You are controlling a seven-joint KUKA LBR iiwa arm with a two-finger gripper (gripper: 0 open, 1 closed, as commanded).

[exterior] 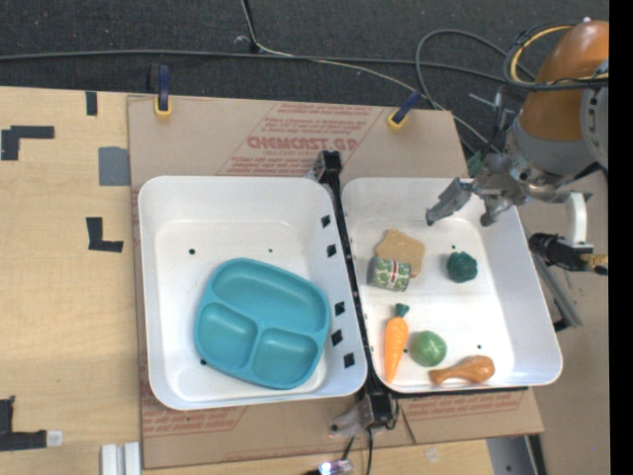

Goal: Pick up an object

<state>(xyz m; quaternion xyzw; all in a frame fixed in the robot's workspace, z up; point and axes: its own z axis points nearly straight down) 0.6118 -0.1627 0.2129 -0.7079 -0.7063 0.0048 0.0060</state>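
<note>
End effector [464, 206] spread open, nothing in it

Green ball [461, 266] sits just nearer than it in the right bin [529, 295], basically straight below.

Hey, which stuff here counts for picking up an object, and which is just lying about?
For the job:
end effector, open, over the right bin
carrot
green ball
dark green piece
small house block
tan drumstick-shaped piece

Just lying about:
blue divided tray in the left bin
yellow clamps
cables
</note>
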